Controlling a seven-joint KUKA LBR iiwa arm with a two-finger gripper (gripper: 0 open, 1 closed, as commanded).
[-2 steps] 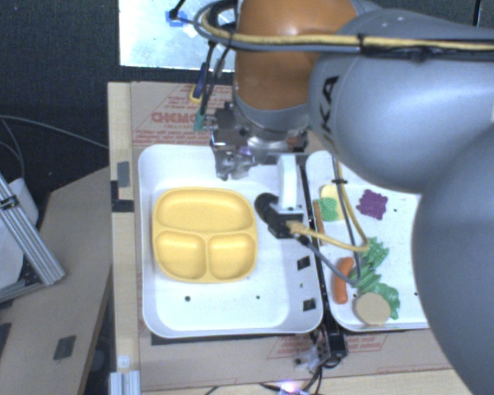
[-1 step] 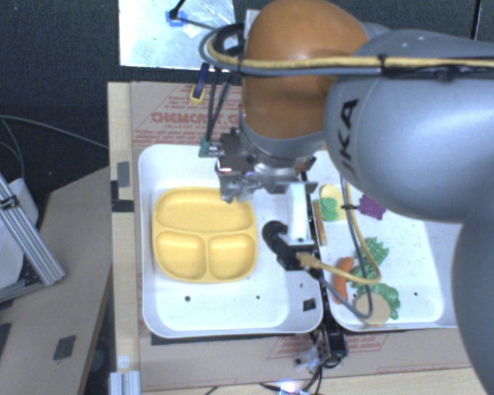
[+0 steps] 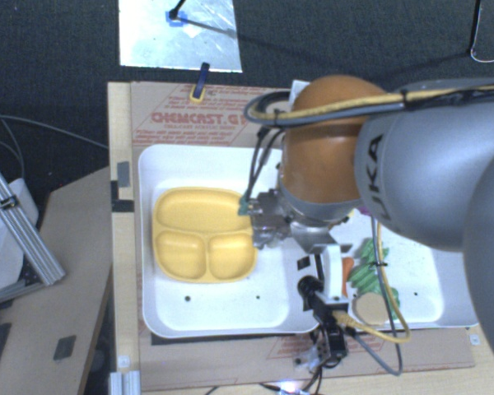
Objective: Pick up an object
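A yellow divided plate (image 3: pixel 202 233) with three compartments lies in the left white bin (image 3: pixel 222 307). The arm, with its orange band and grey wrist, hangs over the wall between the two bins and hides most of the right bin. My gripper (image 3: pixel 259 220) is at the plate's right edge, under the wrist. In the right bin (image 3: pixel 420 295) lie a green ridged object (image 3: pixel 364 276), an orange and white piece (image 3: pixel 347 275) and a tan round object (image 3: pixel 369 308).
Both bins rest on a brown cardboard sheet (image 3: pixel 189 118). A blue and yellow object (image 3: pixel 200 83) lies at the sheet's far edge, below a shiny foil square (image 3: pixel 179 21). Cables hang from the wrist toward the front edge. A metal frame stands at far left.
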